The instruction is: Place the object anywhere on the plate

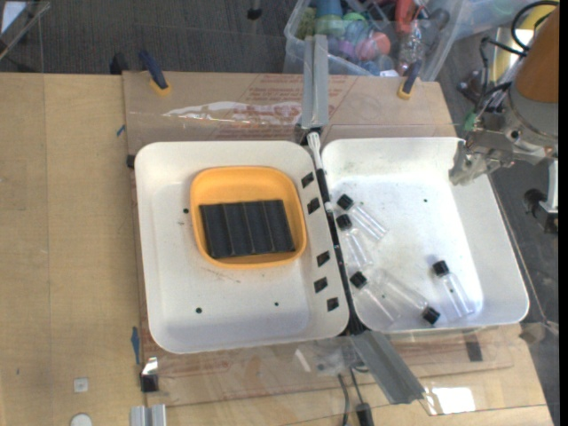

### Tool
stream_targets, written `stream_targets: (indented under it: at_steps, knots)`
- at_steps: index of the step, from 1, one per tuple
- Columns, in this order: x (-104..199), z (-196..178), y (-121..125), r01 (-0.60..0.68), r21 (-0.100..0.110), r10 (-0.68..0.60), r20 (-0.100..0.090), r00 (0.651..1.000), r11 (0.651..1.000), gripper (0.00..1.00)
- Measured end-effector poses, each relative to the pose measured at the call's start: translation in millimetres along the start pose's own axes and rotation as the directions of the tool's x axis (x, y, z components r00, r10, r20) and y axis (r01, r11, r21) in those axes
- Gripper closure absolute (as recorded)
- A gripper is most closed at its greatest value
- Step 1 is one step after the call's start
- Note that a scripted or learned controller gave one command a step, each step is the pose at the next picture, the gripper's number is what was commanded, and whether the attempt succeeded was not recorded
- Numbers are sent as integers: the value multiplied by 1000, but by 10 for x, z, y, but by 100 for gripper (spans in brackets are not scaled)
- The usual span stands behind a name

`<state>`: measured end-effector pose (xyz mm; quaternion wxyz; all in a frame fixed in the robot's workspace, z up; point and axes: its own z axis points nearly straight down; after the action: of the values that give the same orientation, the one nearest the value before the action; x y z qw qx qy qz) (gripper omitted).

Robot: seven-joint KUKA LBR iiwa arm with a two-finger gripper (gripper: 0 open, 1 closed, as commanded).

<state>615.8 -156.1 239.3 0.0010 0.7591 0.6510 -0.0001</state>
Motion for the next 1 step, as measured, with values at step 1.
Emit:
stream_targets:
  at_steps: [1]
  knots:
    - [-200, 89, 554, 209, -3, -209, 1, 978, 978, 100]
